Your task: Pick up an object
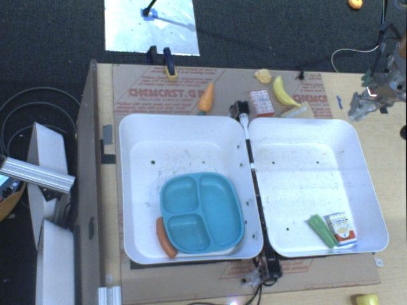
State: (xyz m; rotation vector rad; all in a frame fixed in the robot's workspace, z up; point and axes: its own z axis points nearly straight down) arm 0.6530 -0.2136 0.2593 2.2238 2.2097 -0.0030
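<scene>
Two shallow white bins on a printed cardboard sheet, gripper (372,100) at the right edge.

Camera view: the metallic gripper hangs outside the right bin (362,170), off its upper right corner; whether its claw is wide or narrow cannot be told. A flat green stick (323,230) and a small printed carton (341,228) lie touching in that bin's lower right. The left bin (146,138) holds a smooth blue three-compartment tray (202,212), with an orange sausage-shaped piece (165,237) beside its lower left. A curved yellow banana (283,91) lies on the cardboard above the bins.
</scene>
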